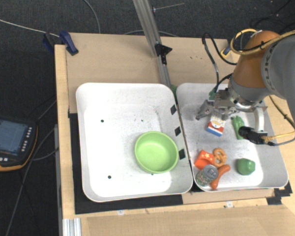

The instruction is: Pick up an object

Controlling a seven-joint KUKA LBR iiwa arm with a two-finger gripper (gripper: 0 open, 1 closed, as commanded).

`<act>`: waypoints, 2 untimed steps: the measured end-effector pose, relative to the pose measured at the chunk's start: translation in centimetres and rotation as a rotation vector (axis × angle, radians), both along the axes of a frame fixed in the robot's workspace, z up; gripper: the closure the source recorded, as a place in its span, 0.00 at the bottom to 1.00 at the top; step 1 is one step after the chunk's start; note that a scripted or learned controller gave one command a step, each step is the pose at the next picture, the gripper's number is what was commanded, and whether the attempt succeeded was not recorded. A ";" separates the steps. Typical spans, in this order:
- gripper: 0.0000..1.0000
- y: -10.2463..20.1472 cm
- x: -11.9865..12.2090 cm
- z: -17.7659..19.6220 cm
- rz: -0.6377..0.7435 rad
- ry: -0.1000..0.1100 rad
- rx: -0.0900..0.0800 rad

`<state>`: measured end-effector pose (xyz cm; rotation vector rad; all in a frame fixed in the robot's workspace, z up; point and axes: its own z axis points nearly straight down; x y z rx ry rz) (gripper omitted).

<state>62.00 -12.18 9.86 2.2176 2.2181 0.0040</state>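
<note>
Hanging over the right bin (280, 173), the end effector (219, 113) sits right above a small red, white and blue carton (216, 127), which pokes out just at its 6 o'clock, pretty much touching. Can't tell from this angle how wide it's set, or whether the carton is actually gripped. The carton's long axis looks like it runs roughly 12 to 6. Probably the move is straight down, no sideways shift. The orange toys (212, 160) lie further toward 6 o'clock, and the green bowl (156, 152) sits way off around 8 in the left bin (96, 100).
</note>
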 end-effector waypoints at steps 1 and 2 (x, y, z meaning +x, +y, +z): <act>1.00 -0.1 0.2 1.3 -0.001 -0.006 -0.001; 1.00 0.8 0.6 7.2 0.001 0.000 0.001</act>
